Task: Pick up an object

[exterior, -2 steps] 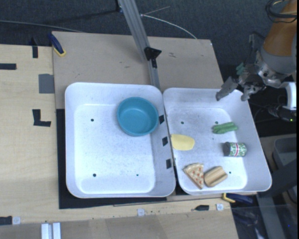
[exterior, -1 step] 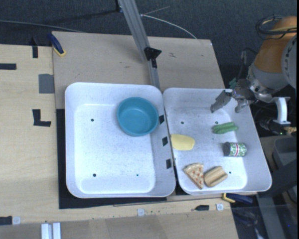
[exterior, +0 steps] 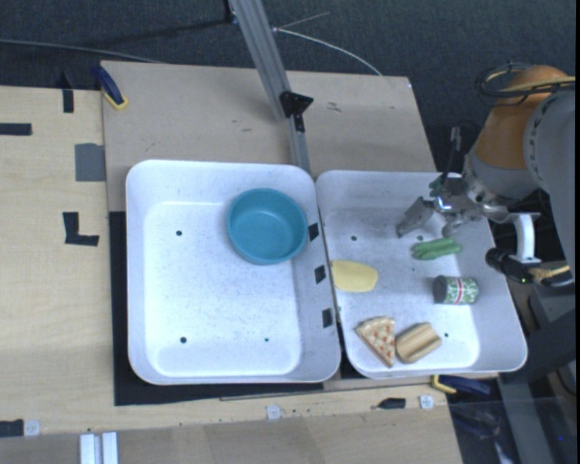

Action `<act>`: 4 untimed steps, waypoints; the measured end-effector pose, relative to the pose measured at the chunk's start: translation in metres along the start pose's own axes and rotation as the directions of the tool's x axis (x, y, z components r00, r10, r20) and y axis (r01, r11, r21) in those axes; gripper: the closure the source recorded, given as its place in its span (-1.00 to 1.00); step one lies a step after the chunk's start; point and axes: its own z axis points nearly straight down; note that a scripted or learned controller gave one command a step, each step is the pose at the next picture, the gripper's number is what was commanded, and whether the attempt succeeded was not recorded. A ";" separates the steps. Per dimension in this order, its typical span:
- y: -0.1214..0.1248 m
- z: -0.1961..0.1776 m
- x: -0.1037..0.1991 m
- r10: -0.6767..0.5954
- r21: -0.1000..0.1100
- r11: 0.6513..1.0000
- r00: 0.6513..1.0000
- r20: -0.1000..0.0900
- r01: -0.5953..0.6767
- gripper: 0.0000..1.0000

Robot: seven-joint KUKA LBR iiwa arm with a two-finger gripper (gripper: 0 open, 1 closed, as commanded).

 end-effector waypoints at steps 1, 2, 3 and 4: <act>0.000 0.023 0.001 -0.001 -0.005 1.000 1.000 0.002 0.001 -1.00; 0.000 0.013 0.001 -0.002 -0.005 1.000 1.000 0.003 0.002 1.00; 0.007 -0.036 0.009 -0.001 -0.010 1.000 1.000 0.000 0.001 1.00; -0.002 -0.091 0.012 -0.001 -0.010 1.000 1.000 0.001 0.001 1.00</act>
